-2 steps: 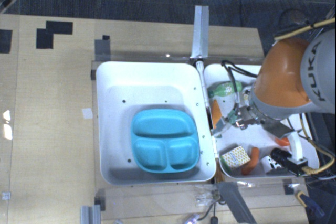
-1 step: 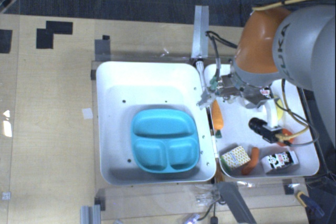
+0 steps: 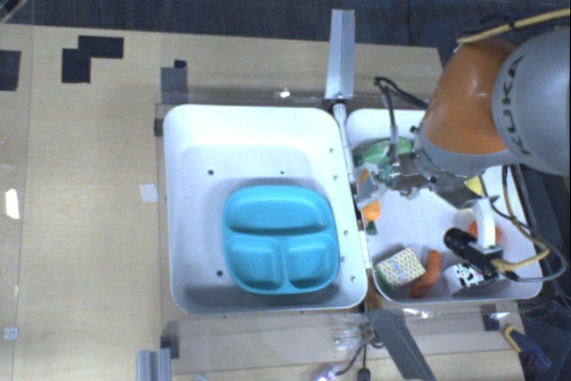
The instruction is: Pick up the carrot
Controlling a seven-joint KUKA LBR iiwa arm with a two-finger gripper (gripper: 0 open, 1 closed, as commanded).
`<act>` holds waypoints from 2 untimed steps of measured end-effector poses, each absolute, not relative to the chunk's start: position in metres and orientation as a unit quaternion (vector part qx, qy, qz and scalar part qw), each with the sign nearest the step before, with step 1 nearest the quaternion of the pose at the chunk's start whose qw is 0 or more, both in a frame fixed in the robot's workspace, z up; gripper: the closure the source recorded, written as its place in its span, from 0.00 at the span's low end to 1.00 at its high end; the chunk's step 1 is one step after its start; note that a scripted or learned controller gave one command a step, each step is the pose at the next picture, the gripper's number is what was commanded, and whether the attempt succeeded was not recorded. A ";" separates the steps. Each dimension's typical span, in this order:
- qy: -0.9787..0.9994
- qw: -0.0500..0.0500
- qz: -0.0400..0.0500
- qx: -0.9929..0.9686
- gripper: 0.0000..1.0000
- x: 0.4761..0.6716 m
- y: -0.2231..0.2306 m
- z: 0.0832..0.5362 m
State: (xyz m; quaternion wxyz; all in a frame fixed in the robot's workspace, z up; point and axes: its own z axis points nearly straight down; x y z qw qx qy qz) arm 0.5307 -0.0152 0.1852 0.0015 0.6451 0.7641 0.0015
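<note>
The carrot (image 3: 369, 211) appears as a small bright orange piece against the left wall of the right bin (image 3: 419, 219). My gripper (image 3: 395, 178) hangs low over the upper left part of that bin, just up and to the right of the carrot and apart from it. The orange-banded wrist covers most of the gripper from above. Nothing can be seen held in it.
A green item (image 3: 370, 153) lies right beside the gripper on its left. A yellow-green patterned block (image 3: 399, 266), a reddish-orange stick (image 3: 431, 270) and a white-and-orange item (image 3: 486, 227) lie toward the right bin's front. In the left bin (image 3: 192, 192) sits a blue divided plate (image 3: 281, 238).
</note>
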 end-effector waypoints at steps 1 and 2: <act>0.798 0.001 0.001 0.603 0.00 0.492 0.002 0.185; 0.798 0.003 0.003 0.602 1.00 0.494 0.003 0.196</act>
